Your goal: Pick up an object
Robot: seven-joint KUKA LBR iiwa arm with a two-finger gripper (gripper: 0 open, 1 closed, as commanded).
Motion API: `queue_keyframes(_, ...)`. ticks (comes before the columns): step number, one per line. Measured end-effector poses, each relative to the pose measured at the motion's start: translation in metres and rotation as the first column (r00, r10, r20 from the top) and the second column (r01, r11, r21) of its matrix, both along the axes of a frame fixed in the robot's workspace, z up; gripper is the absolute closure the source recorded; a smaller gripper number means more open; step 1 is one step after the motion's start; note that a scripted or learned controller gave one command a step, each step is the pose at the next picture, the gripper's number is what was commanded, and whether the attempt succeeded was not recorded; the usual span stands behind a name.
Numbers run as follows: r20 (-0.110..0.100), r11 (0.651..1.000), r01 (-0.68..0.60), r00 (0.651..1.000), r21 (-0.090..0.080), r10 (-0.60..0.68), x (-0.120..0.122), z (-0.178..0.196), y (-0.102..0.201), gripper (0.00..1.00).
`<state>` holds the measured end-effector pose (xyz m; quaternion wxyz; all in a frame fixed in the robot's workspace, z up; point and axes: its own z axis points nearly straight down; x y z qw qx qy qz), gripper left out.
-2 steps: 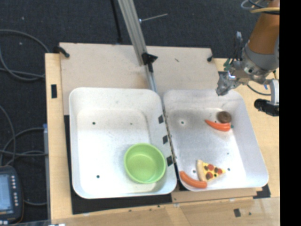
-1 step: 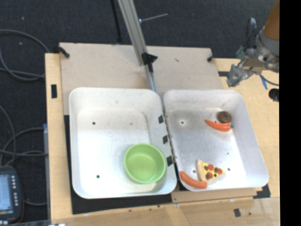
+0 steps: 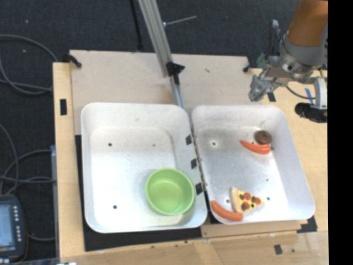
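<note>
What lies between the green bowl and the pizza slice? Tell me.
In the camera view, the bins' adjoining walls and an orange sausage-shaped toy lie between the green bowl and the pizza slice.

We see even, fairly bright overhead light, with the white bins (image 3: 138, 164) close to washed out and only soft shadows along their walls. The dark floor (image 3: 33, 15) swallows detail. The whole picture is soft and grainy, and the arm (image 3: 306, 32) looks slightly blurred.

The grey KUKA arm (image 3: 300, 48) wears a broad orange band (image 3: 309, 18) above a silvery metal wrist, ending in a grey two-finger gripper (image 3: 258, 90).
</note>
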<state>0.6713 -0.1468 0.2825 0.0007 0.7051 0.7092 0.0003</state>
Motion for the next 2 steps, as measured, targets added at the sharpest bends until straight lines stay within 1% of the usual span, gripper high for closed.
queue_keyframes(1,-0.002,1.000,0.000,1.000,0.000,0.000,-0.002,-0.016,0.055,1.00)
queue_keyframes(2,-0.002,1.000,0.000,1.000,0.000,0.000,-0.010,-0.026,0.100,1.00)
